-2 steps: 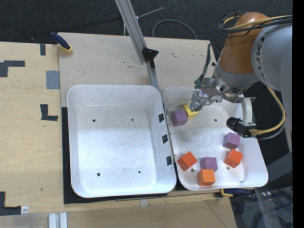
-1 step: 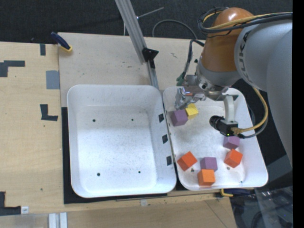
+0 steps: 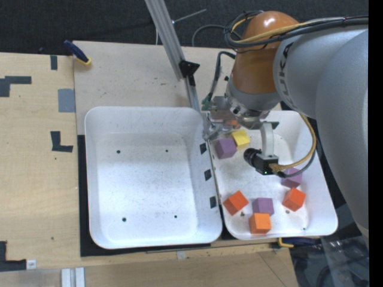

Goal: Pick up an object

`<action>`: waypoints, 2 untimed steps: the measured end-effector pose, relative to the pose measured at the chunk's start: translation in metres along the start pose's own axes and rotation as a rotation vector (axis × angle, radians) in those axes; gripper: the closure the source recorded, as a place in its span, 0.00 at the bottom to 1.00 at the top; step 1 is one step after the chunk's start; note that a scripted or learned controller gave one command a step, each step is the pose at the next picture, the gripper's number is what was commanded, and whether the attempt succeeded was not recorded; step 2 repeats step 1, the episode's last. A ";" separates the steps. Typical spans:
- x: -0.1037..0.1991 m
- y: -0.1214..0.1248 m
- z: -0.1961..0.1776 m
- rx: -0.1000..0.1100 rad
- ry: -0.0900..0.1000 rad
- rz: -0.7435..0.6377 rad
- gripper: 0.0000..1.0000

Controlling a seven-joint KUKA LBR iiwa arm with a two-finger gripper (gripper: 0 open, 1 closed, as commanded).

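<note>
- Although the arm (image 3: 335,82) covers much of it, the gripper (image 3: 221,126) hangs over the far corner of the right bin (image 3: 326,223), close to the wall beside the left bin (image 3: 96,160). Whether it is spread or pressed together I cannot tell.
- A purple cube (image 3: 225,147) sits just under the gripper on its near side. Its top edge meets the gripper's metalwork, and it is unclear whether it is pinched or merely lying there.
- A yellow cube (image 3: 240,139) touches that purple cube, just beside the gripper, with its far edge tucked under the arm.
- Well apart from the gripper, toward the near rim, lie an orange cube (image 3: 236,202), a second purple cube (image 3: 263,206), a lower orange cube (image 3: 260,222) and an outer orange cube (image 3: 294,199).
- A mauve cube (image 3: 292,178), farther from the gripper and beneath the arm, is half hidden by the robot's own parts.
- Both bins rest on the desk (image 3: 119,70), and the arm cuts off the right bin's outer side.
</note>
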State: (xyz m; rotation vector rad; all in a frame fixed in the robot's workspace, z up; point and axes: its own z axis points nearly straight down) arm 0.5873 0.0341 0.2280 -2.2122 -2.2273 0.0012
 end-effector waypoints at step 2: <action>0.060 -0.003 0.007 0.001 0.000 -0.001 1.00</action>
